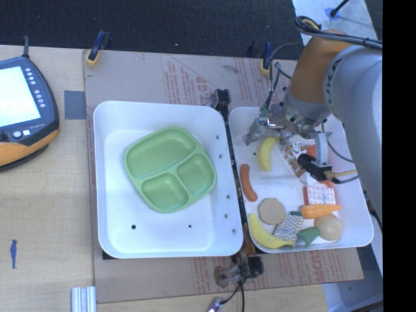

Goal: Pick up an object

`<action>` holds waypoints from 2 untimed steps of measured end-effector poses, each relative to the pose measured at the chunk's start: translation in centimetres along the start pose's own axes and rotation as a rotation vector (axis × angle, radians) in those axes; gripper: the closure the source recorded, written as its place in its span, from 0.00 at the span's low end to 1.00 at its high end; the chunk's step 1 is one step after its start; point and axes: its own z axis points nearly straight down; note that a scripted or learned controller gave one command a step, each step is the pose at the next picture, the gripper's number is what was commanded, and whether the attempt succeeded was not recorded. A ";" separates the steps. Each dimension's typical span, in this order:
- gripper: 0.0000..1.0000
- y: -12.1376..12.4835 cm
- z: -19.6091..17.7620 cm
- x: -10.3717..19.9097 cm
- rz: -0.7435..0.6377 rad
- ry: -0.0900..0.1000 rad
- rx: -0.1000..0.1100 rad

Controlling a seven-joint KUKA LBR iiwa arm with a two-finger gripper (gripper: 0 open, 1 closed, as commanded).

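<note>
- The grey arm (351, 90) with its orange band is reaching down into the right bin (356, 239), and its gripper (263, 135) is hanging over the bin's far end.
- Its fingers (252, 136) are standing spread apart, pinching nothing that I can see between them.
- A small yellow banana (265, 153) is lying just below the fingertips, close to them; whether it is touching them, I cannot tell.
- A red sausage (247, 182) is lying further toward the near side from the fingers, along the bin's left wall.
- Well apart from the fingers, at the bin's near end, a round tan cookie (272, 210), a larger banana (265, 235), an orange carrot (320, 209) and a pale round piece (329, 227) are crowding together.
- To the left of the fingers, the left bin (110, 174) is holding a green divided plate (170, 168).
- A handheld control pendant (23, 112) is sitting far off to the left, on the bench.
</note>
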 end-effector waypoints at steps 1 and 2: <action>0.00 0.0 0.0 -0.1 0.001 0.000 0.000; 0.00 0.0 0.0 0.5 -0.002 0.000 0.001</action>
